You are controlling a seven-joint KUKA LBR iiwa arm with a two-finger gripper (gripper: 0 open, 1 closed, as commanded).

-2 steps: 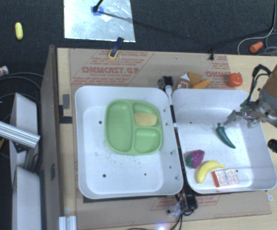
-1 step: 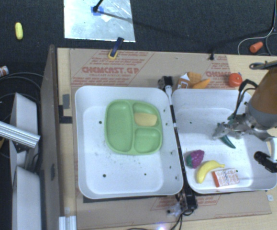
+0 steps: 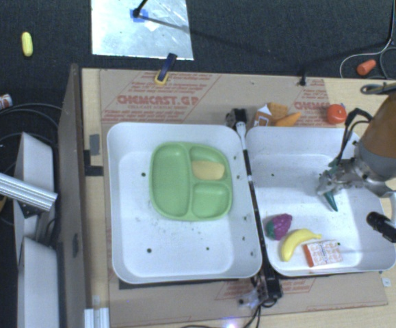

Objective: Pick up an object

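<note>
Banana (image 3: 297,242) lies near, below-left of gripper (image 3: 332,199); apart.

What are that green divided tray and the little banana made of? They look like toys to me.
The green divided tray looks like moulded plastic: one even colour, matte sheen, rounded compartment walls. The banana seems to be plastic play food, smooth and uniformly yellow, though the view is too coarse to rule out foam or rubber.

Green plate (image 3: 184,186) holding yellow piece (image 3: 208,170); purple fruit (image 3: 278,225), yellow banana (image 3: 296,242), red-and-white packet (image 3: 323,253) in white right bin (image 3: 286,156).
</note>
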